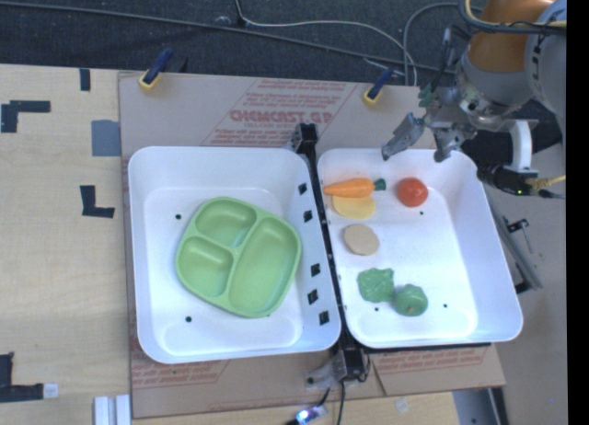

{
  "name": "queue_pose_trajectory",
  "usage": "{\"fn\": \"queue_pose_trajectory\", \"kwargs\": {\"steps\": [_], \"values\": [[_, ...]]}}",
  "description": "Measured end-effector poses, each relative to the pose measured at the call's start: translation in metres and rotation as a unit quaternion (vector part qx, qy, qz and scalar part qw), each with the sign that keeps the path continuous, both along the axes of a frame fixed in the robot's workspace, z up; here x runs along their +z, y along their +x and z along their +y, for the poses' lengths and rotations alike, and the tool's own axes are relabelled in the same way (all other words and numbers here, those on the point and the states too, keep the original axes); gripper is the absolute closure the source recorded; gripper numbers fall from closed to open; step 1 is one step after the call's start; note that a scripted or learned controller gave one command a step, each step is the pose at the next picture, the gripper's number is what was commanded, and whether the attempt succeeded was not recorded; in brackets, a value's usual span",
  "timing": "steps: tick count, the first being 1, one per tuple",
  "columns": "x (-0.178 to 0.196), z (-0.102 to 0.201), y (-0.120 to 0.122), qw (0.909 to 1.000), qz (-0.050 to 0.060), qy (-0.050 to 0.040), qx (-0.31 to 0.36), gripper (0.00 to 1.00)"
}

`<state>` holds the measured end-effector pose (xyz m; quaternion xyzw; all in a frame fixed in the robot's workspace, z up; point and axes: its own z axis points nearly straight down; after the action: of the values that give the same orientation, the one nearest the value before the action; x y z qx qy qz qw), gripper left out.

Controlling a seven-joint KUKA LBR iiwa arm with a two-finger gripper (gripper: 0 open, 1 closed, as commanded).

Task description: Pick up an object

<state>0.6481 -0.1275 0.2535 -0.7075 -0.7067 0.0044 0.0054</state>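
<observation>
I take the black divider (313,221) between the two bins as my landmark and read everything from it.

Left of the divider sits the left bin (152,230), and in it lies a green plate (239,256) with three compartments, turned a little askew, its right edge close to the divider.

Right of the divider is the right bin (492,258), which holds all the small things. Nearest the divider, at the far end, a carrot (350,188) lies pointing back toward the divider with its green top away from it, and a yellow slice (354,208) sits just under it, touching. Below those, still close to the divider, is a pale tan disc (361,240). Farther toward the near end is a leafy green piece (375,284), with a rounder green vegetable (410,301) just beside it (the two look to be touching, though I cannot be sure). A tomato (412,192) rests well right of the divider, near the carrot's green top.

My gripper (425,141) hangs above the far right rim of the right bin, up and right of the tomato, fingers spread apart and holding nothing.
</observation>
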Motion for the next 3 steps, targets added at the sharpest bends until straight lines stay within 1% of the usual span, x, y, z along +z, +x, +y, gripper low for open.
{"fn": "queue_pose_trajectory", "kwargs": {"steps": [1,2,3], "values": [[0.008,0.0,0.002,1.0,-0.006,-0.0008,0.001,0.0],[-0.057,0.002,-0.001,1.0,-0.003,-0.0011,0.001,0.0],[-0.101,0.0,-0.002,1.0,-0.004,-0.0017,0.001,0.0]]}}
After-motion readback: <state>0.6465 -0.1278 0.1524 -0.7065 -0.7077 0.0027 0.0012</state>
